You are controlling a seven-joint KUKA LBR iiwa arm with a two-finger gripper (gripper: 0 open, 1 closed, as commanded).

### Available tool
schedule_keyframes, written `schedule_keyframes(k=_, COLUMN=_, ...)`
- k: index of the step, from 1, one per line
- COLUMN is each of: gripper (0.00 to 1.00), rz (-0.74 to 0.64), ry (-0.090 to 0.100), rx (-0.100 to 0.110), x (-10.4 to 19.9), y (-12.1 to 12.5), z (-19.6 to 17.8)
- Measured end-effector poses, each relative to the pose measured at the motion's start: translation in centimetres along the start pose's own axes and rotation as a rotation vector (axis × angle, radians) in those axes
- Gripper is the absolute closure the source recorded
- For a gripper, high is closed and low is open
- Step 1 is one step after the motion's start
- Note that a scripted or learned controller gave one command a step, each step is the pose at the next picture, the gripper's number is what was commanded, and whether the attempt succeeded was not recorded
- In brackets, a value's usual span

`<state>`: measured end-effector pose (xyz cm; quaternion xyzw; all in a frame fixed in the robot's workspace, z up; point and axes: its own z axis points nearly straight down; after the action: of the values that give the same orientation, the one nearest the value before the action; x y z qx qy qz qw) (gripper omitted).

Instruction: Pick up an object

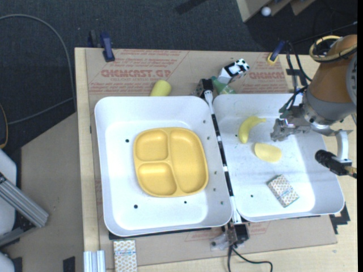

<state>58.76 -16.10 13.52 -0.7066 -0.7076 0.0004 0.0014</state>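
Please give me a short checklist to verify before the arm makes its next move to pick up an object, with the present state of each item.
1. Objects in reach in the right bin: banana, yellow piece, small box. Ok.
2. Gripper over the right bin, between banana and yellow piece. Ok.
3. Something between the fingers: nothing seen there. Not ok yet.
4. Fingers open or shut: cannot tell.
5. Targets apart from each other: all three lie separate on the bin floor. Ok.
6. Left bin holds the yellow tray, away from the gripper. Ok.
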Motion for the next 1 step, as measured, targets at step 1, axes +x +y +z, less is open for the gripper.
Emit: schedule_keyframes(k=1, gripper=0.00, rz=0.000, ry=-0.001, rx=-0.002, x=-0.04, y=0.05, z=-0.08)
